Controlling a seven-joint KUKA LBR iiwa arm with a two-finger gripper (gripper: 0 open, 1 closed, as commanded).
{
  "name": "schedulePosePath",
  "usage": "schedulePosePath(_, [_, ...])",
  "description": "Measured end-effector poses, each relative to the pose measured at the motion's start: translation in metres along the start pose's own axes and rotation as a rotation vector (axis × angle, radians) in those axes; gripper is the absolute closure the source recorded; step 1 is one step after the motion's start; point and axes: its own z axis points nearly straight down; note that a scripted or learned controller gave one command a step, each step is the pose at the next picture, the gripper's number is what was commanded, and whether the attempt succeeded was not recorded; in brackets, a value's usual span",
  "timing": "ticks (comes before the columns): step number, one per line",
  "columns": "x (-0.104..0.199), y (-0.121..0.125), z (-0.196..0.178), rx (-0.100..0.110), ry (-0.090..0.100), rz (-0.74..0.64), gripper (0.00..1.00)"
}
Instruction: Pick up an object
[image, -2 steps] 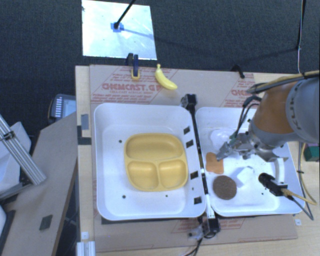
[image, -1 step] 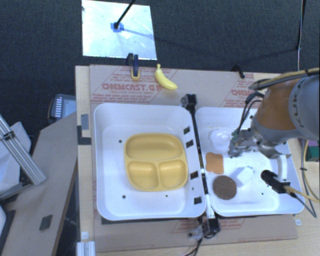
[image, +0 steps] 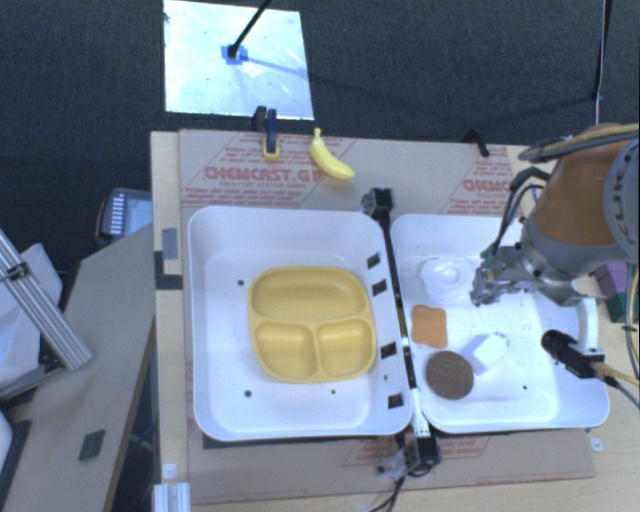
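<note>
Reaching in from the right, the gripper (image: 487, 285) hangs over the right bin (image: 520, 408); its opening is unclear.

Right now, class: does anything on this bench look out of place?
Yes. A banana lies on the board behind the left bin, outside both bins. The other small things lie in the right bin.

Bright, even overhead light; white bins (image: 300, 225) glare slightly; image mildly soft.

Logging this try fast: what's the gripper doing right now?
Gripper: above the right bin; open or closed cannot be told.
</note>
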Motion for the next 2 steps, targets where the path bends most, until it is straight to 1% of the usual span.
schedulePosePath(1, [0.000, 0.002, -0.054, -0.002, 0.000, -0.004, 1.00])
schedulePosePath(2, [0.048, 0.025, -0.045, 0.002, 0.003, -0.010, 1.00])
